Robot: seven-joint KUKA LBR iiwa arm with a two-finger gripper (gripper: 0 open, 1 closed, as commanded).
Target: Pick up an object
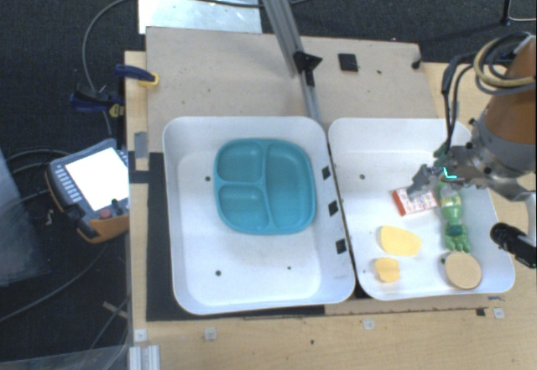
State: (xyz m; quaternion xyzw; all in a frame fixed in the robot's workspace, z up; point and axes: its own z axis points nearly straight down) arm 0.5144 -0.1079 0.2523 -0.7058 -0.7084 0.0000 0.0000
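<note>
The arm reaches in from the right, and its jaws [430, 178] hover low over the right bin [369, 150], right at the upper edge of the red packet [414, 201]. Are the jaws apart or together? Cannot tell from up here; the wrist blocks the tips.

What's on offer: the red packet lies just beside a green bottle [453, 221]. Below them sits a yellow piece [398, 241], a smaller yellow piece [387, 269] near the front wall, and a tan disc [462, 269] in the front right corner. Every one of them looks flat on the bin floor; nothing looks lifted.

Over in the left bin [193, 259], a blue tray [265, 186] with compartments sits well apart from the action.

So, progress: my read is that this is the approach, with the packet or the bottle the likely target. The grasp itself and the lift are not yet done, so most of the job remains. Crowding between packet and bottle could spoil a clean grip.
</note>
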